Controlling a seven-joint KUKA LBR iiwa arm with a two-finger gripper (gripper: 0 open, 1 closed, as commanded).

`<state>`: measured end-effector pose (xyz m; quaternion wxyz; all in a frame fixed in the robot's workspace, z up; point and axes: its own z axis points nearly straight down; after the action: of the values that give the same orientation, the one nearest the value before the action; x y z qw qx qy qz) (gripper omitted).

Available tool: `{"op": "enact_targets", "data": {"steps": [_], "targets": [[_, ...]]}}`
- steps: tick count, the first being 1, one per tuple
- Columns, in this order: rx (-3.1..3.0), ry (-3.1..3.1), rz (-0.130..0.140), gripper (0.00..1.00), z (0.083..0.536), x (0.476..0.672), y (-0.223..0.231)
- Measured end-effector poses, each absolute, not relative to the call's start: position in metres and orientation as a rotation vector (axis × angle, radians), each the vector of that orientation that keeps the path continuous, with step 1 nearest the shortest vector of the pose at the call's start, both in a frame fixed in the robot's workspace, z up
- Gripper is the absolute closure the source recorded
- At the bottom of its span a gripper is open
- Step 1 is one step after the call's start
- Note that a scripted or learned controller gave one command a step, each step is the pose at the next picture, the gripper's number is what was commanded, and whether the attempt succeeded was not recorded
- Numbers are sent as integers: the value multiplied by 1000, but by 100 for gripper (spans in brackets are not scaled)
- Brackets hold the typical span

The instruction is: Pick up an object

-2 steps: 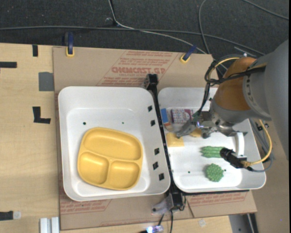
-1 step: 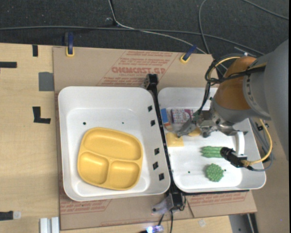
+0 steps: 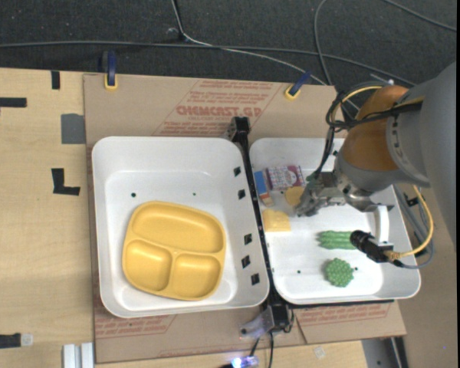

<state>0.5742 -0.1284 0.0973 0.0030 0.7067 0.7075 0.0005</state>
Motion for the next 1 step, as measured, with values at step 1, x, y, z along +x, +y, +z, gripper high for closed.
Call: {"op": "enact_targets", "data": {"steps": [1], "targets": [[2220, 2221, 1, 100, 141, 574, -135]]}}
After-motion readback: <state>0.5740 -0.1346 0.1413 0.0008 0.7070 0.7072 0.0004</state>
